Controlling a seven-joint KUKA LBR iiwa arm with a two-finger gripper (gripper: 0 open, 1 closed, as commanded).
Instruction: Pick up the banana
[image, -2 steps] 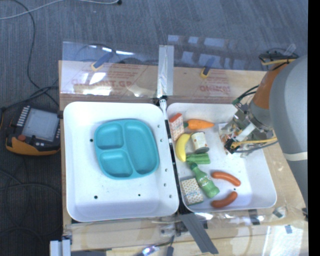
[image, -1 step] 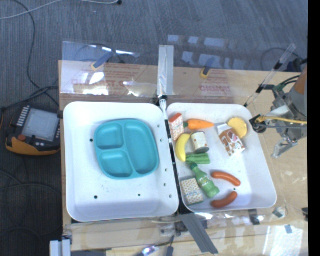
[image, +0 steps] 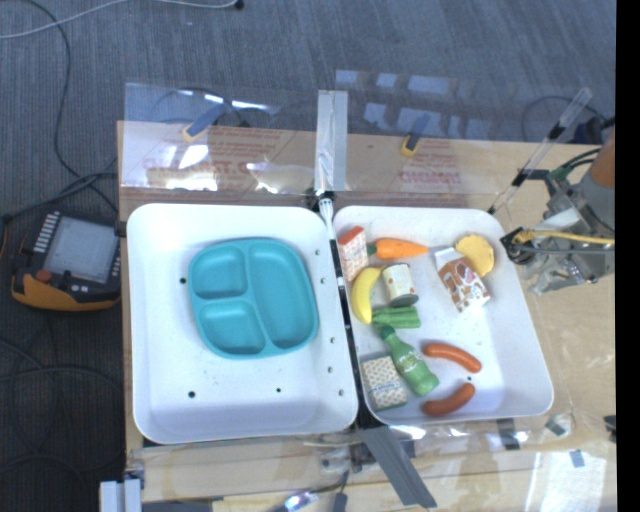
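Curved yellow banana lies in the right shallow white bin, at its left side, just inside the wall it shares with the left shallow white bin. Not picked yet.

End effector sits at the right edge of frame, outside the right bin's rim and well apart from the banana. Too cluttered and cropped there, so I cannot tell how far open it is or whether it has anything.

Banana neighbours, all tight:
- small cream cylindrical can touching or just beside its right flank
- orange-and-white carton just above its top end
- dark green pepper-like piece at its lower end
- orange carrot near, up and right

Left bin holds 1 teal 3-compartment plastic tray, not relevant.

Risks, my read:
- Little finger room: 1 finger likely lands on the can or the bin wall and the close fails or grabs the can.
- Curved, smooth body could roll or squirt out if gripped off-centre.
- A long reach across the bin could knock the brown-and-white snack packet or the carrot.
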